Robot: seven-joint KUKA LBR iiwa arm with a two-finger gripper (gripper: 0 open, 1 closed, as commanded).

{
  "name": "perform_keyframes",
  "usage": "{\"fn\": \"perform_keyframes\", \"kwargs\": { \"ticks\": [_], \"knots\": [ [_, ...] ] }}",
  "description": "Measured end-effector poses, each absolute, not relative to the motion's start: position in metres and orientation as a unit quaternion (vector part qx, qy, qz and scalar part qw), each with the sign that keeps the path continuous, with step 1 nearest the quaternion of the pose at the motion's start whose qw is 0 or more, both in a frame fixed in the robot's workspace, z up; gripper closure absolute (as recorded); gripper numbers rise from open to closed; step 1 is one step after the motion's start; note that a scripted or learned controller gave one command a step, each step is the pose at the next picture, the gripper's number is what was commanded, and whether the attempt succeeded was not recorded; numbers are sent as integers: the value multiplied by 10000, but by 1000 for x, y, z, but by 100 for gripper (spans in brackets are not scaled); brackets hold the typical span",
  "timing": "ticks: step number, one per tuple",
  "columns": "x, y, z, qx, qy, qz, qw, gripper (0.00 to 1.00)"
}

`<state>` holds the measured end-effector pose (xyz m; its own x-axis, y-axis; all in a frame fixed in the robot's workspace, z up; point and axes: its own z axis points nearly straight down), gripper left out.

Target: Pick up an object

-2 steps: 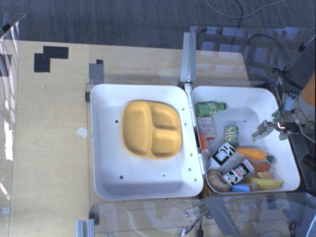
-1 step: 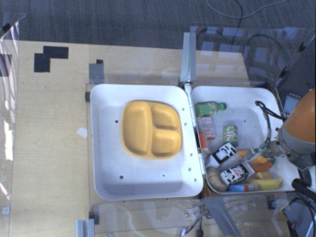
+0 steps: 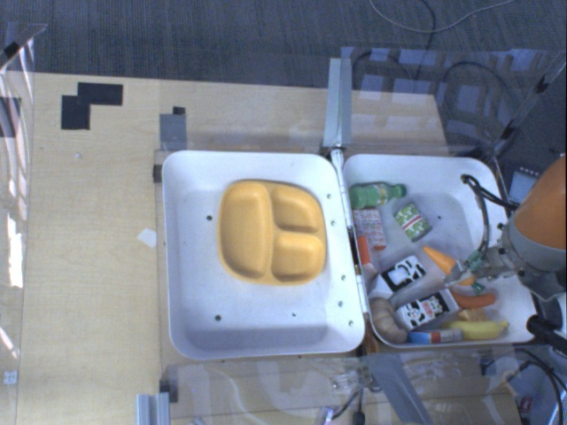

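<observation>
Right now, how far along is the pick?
Done: the gripper is down in the right bin, among the clutter near the orange carrot. In hand: nothing visibly held. Left: grasping and lifting an object; the yellow tray sits alone in the left bin.

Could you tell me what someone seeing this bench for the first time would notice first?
Most likely the yellow divided tray, lying alone in the middle of the left bin. Next comes the right bin, crowded with small items such as a green bottle, an orange carrot and a yellow banana. The arm's gripper reaches in from the right, low over that clutter.
</observation>
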<state>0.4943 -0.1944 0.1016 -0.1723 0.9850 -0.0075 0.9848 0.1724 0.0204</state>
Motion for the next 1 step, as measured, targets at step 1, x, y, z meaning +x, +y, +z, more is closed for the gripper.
{"fn": "perform_keyframes", "kwargs": {
  "ticks": [1],
  "knots": [
    [498,-151,207,6258,7800,19,40,100]
  ]
}}
